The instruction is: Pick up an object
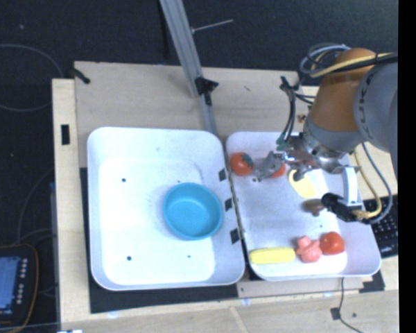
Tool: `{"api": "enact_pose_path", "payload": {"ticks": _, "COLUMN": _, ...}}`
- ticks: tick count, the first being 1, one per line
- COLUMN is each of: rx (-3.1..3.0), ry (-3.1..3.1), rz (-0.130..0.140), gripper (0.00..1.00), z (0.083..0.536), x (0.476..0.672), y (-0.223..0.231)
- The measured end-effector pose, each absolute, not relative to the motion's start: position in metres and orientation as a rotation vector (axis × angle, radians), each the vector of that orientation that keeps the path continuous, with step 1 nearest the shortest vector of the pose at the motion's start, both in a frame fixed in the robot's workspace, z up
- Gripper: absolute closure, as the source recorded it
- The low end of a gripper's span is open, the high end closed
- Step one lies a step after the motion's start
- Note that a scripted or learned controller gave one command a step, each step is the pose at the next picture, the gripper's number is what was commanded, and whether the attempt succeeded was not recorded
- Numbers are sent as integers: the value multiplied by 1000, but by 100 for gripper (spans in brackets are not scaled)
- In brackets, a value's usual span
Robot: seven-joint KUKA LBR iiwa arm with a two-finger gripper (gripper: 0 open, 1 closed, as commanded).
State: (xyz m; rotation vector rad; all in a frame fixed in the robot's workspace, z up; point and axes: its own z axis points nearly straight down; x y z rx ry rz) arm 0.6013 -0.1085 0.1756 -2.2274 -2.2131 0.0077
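My gripper [269, 167] hangs low over the far part of the right bin [277, 210], reaching in from the right. Just left of it lies a red tomato-like object [241, 163] with a green top, close to the bin's far-left corner. A small orange-red piece [279, 173] shows right beneath the gripper, partly hidden by it. A pale yellow object [304, 184] lies under the wrist. Along the near edge sit a yellow oblong object [272, 256], a pink object [306, 248] and a red object [331, 242].
A blue bowl [191, 210] sits in the middle of the left bin [125, 186]. A grey metal pole [187, 54] slants down from the top to the gap between the bins. Cables loop off the arm [340, 109] at the right, with a keyboard's corner [387, 231] beyond the right bin.
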Motion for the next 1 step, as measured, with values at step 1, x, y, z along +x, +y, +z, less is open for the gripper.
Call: {"api": "enact_pose_path", "payload": {"ticks": 1, "rx": -2223, "ry": -2218, "rz": 7, "gripper": 0, "z": 133, "x": 601, "y": -111}}
